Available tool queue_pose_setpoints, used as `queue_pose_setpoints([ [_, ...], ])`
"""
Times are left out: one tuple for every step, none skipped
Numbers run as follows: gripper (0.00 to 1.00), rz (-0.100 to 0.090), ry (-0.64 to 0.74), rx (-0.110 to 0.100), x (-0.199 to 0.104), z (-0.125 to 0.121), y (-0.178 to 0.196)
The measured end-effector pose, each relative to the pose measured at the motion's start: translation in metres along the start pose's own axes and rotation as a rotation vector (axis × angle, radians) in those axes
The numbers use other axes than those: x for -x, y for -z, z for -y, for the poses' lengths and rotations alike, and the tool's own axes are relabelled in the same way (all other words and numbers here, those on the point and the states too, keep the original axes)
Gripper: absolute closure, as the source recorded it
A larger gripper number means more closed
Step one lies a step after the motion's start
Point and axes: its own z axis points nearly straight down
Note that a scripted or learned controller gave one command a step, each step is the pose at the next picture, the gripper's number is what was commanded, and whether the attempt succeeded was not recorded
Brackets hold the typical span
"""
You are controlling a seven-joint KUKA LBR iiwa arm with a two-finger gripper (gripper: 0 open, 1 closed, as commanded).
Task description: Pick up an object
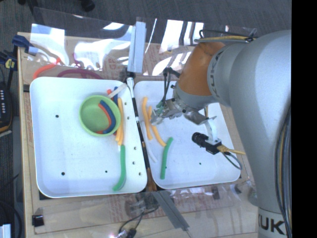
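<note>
My gripper (pixel 159 114) hangs low over the left part of the right bin (pixel 198 175), under the orange-banded wrist (pixel 198 73). It sits right among several thin orange sticks (pixel 146 117) lying near that bin's left wall. A green stick (pixel 166 157) lies just below them, apart from the gripper. In the left bin (pixel 54 157) a green bowl (pixel 94 115) holds red and blue curved pieces. More orange sticks (pixel 120 125) and a long green stick (pixel 122 168) lie along that bin's right side.
The grey arm (pixel 252 108) covers the right bin's right side. A black fitting (pixel 202 140) with a yellow cable hangs from the wrist over the bin's middle. A divider ridge (pixel 139 133) separates the bins. Red and purple rings (pixel 69 73) lie behind the left bin.
</note>
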Motion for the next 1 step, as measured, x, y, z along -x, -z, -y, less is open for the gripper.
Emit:
queue_pose_setpoints([
  [0.00,0.000,0.000,0.000,-0.0001,0.0000,-0.0001],
])
